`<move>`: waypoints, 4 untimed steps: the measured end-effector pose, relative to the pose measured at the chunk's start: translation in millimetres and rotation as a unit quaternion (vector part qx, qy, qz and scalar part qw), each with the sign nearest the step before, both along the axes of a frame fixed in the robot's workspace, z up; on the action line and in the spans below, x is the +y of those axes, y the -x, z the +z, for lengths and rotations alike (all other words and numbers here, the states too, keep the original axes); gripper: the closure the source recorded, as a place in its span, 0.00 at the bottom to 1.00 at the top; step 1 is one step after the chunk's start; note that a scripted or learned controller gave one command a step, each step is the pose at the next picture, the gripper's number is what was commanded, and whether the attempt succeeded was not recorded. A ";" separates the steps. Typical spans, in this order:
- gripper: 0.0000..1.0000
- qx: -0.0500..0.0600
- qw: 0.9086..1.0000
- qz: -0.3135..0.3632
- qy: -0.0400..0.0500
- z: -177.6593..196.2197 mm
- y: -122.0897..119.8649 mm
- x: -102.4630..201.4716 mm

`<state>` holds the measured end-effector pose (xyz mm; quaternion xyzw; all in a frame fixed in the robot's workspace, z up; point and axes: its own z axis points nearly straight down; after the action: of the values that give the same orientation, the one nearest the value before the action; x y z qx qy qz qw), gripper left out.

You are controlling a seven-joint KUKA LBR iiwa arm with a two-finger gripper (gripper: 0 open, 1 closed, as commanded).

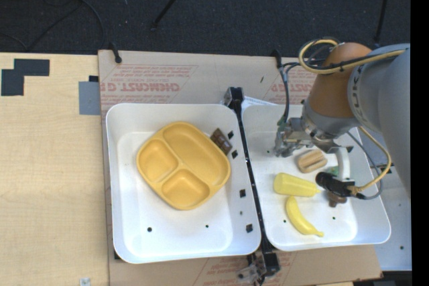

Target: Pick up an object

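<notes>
My gripper [287, 144] is low in the right bin [371, 230], over its far left part. Just right of it lies a tan block [312, 160], close to the gripper but with no visible grasp. A yellow wedge [295, 185] lies nearer the front, and a banana [301, 218] lies in front of that. Nothing shows between the gripper's tips from this angle.
The left bin [134, 238] holds a yellow divided plate [182, 164] with a small brown piece [220, 139] at its far right corner. A black divider rail [244, 171] runs between the bins. The arm's grey body [385, 97] covers the right bin's far right corner.
</notes>
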<state>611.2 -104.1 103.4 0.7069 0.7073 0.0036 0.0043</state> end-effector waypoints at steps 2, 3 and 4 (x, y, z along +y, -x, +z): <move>1.00 0.006 1.000 0.000 -0.001 84.6 4.8 -0.8; 1.00 0.005 1.000 0.000 -0.001 129.4 4.5 -1.8; 1.00 0.008 1.000 0.001 -0.001 128.4 27.4 35.2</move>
<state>583.7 -68.9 231.7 0.7064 0.7079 -0.0014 -0.0023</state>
